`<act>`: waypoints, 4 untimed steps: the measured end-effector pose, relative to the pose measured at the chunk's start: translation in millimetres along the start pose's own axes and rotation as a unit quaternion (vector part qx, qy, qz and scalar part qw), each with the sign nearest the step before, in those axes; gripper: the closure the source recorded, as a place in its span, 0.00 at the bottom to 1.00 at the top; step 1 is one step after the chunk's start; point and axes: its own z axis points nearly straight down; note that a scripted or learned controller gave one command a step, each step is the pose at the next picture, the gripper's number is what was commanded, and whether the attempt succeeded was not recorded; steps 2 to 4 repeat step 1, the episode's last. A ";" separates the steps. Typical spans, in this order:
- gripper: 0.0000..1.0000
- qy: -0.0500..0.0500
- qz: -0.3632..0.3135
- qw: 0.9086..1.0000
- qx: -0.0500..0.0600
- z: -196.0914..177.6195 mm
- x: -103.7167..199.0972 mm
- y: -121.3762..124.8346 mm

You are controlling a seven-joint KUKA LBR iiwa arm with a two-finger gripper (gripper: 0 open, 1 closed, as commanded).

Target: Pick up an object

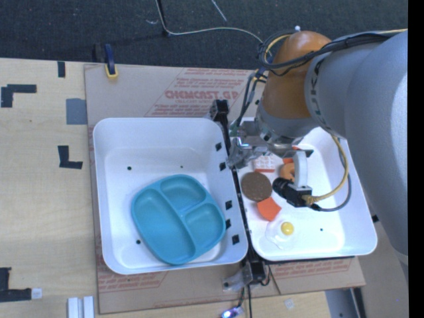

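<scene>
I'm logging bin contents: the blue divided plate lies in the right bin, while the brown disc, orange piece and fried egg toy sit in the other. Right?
Not quite. The camera view shows the blue divided plate in the left bin, not the right. The brown disc, orange piece and fried egg toy sit in the right bin.

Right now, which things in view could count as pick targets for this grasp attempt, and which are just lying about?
Candidates for the pick, right bin:
brown disc
orange block
fried egg toy
blue divided plate, in the left bin

Lying about:
blue clamp
black cable
cardboard sheet
</scene>
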 end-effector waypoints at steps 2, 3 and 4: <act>1.00 0.000 0.000 1.000 -0.001 -13.8 46.2 20.5; 1.00 0.000 0.000 1.000 -0.001 -13.8 46.2 20.5; 1.00 0.000 0.000 1.000 -0.001 -13.8 46.2 20.5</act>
